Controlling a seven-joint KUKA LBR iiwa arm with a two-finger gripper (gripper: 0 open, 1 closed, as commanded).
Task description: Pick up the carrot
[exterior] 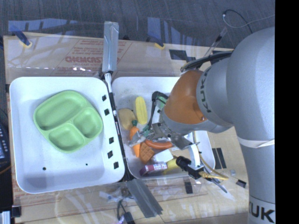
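- The carrot (134, 132) is small and orange, its green top pointing to 12 o'clock. It lies in the right bin (131, 88), close to that bin's 9 o'clock wall.
- The gripper (148, 133) is low in the same bin, just beside the carrot at its 3 o'clock. I cannot tell whether it is open or closed, nor whether it touches the carrot. Nothing is seen held in it.
- A pale yellow piece (125, 117) sits at the carrot's 11 o'clock, very near the green top.
- A corn cob (140, 109) lies at the carrot's 1 o'clock, its length running 12 to 6.
- An orange ridged piece (145, 152) lies at the carrot's 5 o'clock, near it.
- A long orange piece (160, 145) lies at the carrot's 4 o'clock, under the wrist and touching the ridged piece.
- A dark red bar (153, 168) lies along the bin's 6 o'clock wall, with a yellow piece (170, 164) at its 3 o'clock.
- The arm (243, 92), with its orange band (187, 101), covers the bin's 3 o'clock side.
- The left bin (28, 171), at 9 o'clock of the right one, holds a green plate (67, 120) with three compartments.
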